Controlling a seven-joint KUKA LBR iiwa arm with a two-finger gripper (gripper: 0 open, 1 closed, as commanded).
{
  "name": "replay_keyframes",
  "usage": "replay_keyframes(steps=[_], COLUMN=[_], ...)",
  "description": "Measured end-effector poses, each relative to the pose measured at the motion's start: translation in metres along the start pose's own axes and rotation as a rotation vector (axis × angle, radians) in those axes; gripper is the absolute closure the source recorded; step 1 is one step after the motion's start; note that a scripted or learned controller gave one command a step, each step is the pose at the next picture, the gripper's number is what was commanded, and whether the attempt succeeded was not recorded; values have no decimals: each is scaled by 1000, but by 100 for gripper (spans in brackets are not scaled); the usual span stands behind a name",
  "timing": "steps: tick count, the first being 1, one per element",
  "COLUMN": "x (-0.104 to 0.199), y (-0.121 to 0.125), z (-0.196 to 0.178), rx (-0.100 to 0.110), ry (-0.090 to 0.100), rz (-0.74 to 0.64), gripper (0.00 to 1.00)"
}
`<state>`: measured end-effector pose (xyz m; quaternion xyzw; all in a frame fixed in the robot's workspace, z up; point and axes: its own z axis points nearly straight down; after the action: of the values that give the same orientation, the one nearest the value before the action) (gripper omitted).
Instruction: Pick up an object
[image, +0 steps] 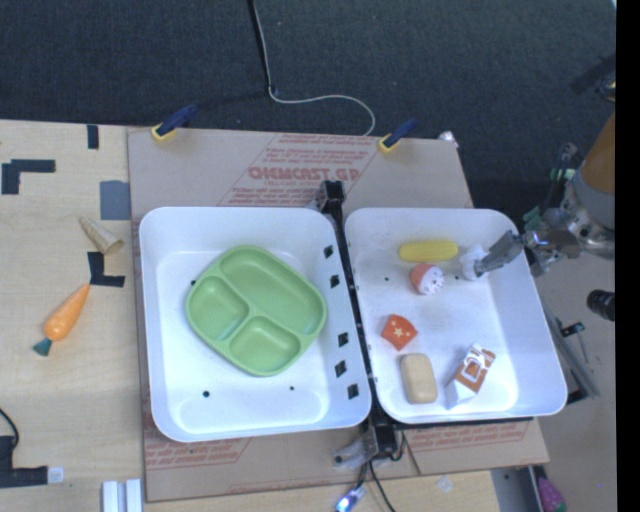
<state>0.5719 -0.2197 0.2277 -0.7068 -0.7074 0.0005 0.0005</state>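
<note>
1. Two shallow white bins sit side by side on your bench: the left bin (170, 400) holds a green divided plastic tray (256, 309), lying flat and turned at an angle.
2. You have five small objects in the right bin (520, 330): a yellow corn-shaped toy (428, 250) near the far wall, a small red-and-white round toy (427, 280) just in front of it, an orange block with a light mark (399, 331) mid-bin, a tan bread-like block (418, 378) and a red-and-white carton (473, 368) near the front.
3. Your gripper (478, 264) reaches in over the right bin's far right part, its tip just right of the corn toy.
4. You cannot tell how far the fingers are parted; nothing is visibly held between them.
5. An orange toy carrot (64, 315) lies on the bench, left of the bins.
</note>
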Motion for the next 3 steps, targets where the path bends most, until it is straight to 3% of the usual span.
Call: replay_keyframes(steps=[1,2,3], x=[-2,75,118], y=[44,2,-69], z=[151,142,143], rx=[2,0,0], ry=[-1,0,1], rz=[-3,-4,0], gripper=[0,0,0])
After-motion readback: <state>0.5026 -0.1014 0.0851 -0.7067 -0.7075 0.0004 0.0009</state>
